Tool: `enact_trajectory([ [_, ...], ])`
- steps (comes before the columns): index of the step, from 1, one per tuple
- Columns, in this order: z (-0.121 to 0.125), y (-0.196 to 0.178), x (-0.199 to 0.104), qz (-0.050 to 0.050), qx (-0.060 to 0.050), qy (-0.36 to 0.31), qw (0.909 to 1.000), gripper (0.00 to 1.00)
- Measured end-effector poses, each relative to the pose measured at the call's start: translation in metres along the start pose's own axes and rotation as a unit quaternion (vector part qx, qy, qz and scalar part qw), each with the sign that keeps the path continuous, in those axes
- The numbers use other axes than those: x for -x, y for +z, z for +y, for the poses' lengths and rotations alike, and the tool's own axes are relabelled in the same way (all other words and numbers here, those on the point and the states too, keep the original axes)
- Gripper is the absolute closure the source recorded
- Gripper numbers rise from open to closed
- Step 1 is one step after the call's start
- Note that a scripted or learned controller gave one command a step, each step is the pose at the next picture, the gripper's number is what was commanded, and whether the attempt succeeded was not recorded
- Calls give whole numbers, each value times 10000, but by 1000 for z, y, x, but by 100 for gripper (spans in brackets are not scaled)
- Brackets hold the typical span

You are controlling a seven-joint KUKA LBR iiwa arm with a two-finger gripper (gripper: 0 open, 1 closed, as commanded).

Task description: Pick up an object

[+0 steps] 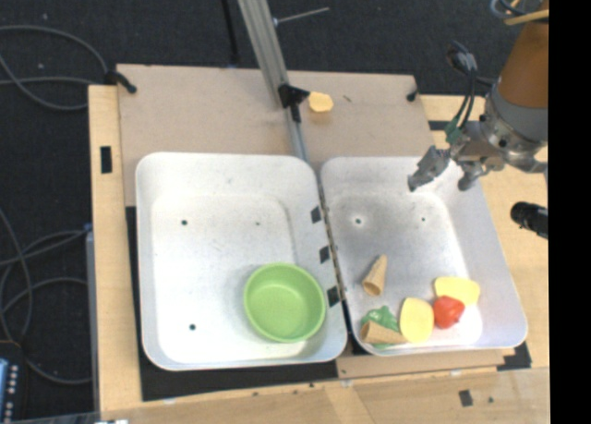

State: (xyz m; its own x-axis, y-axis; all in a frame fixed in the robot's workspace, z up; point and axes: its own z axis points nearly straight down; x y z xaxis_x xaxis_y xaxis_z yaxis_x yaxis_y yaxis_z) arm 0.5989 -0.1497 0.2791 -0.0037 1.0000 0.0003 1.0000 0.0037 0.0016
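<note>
- No text, label, brand, number or sign can be read anywhere in the view.
- The two shallow white bins (231, 173) carry only dark specks and small dark spots, none of them forming letters or figures.
- The pale wooden surface (212, 108) under the bins bears small black clips and tabs, with no lettering that can be made out.
- The grey arm with the orange band (526, 71) shows no legible marking at this size.
</note>
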Motion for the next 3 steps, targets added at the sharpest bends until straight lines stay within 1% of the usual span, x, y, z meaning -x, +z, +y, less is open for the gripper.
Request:
enact_trajectory([
  [1,0,0,0,2,1,1,10000,0],
  [2,-3,63,-1,-10,-35,21,10000,0],
  [3,-2,126,0,-12,-35,28,10000,0],
])
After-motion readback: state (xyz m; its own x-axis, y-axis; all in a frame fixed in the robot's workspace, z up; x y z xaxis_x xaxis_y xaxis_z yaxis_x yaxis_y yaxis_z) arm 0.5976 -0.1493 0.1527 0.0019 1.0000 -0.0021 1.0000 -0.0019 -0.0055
